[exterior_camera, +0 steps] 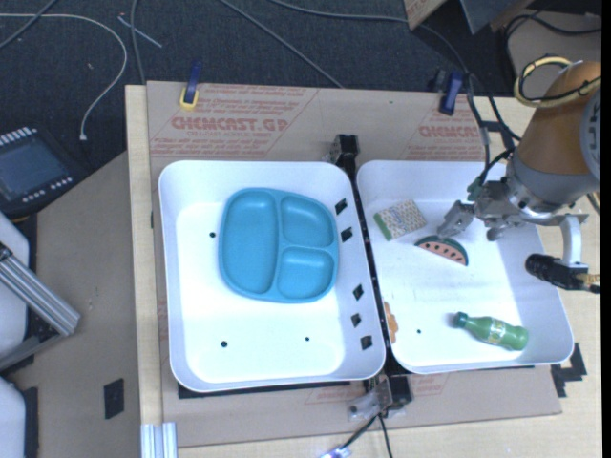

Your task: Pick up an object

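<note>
Closest to the camera is the green bottle (492, 331), lying on its side in the right bin (458, 289), cap pointing toward the left bin. It's well below the fingers (452, 223) and nowhere near touching them.

Next up is the watermelon slice (443, 250), flat on the bin floor with the red side showing. It's just beside the left-hand fingertip, a bit below and toward the bin divider. I honestly can't tell if the tip brushes it or just hangs over it, but it's not between the fingers.

The gripper (474, 227) itself sits over the upper part of the right bin. Its fingers are spread apart with nothing clamped between them, just bare white bin floor in the gap. The arm (558, 136) comes in from the right, orange band above the wrist.

To the left of the fingers, at about the same height in the shot, there's a little green patterned packet (400, 219), near the watermelon slice but apart from it.

Way further left of the fingers, across the divider, a blue sectioned plate (279, 244) sits in the left bin (267, 337).

Past the fingers at the far end, the cardboard sheet (286, 113) under both bins is pinned by two blue clamps (192, 86).
</note>
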Tool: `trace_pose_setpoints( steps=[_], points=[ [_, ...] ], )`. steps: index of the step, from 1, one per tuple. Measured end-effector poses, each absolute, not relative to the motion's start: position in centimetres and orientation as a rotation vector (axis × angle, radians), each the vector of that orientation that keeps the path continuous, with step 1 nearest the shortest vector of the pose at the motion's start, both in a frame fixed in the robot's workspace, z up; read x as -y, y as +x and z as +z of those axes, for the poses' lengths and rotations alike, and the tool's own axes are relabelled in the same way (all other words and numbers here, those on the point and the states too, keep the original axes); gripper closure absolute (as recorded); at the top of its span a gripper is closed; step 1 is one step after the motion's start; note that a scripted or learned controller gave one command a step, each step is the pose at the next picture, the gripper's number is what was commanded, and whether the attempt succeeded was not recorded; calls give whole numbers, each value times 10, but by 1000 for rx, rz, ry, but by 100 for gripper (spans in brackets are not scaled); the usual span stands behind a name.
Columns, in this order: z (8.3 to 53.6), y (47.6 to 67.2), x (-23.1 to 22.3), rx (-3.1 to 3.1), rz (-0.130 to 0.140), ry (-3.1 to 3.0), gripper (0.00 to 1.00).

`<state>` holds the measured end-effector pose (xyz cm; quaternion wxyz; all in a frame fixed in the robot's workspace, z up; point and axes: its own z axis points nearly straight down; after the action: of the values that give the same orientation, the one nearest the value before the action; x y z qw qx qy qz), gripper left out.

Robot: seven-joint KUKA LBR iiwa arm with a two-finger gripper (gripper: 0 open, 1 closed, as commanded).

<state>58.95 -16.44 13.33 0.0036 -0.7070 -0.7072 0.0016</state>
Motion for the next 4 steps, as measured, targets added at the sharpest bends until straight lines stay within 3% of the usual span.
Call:
trace_pose_setpoints(
  steps=[1, 2, 3, 4],
  points=[
    [149, 592, 165, 2222, -3, -2222, 100],
    [212, 587, 165, 2226, -5, -2225, 100],
    [222, 588, 165, 2224, -3, -2223, 100],
    [214, 577, 112, 2223, 0, -2214, 100]
  ],
)
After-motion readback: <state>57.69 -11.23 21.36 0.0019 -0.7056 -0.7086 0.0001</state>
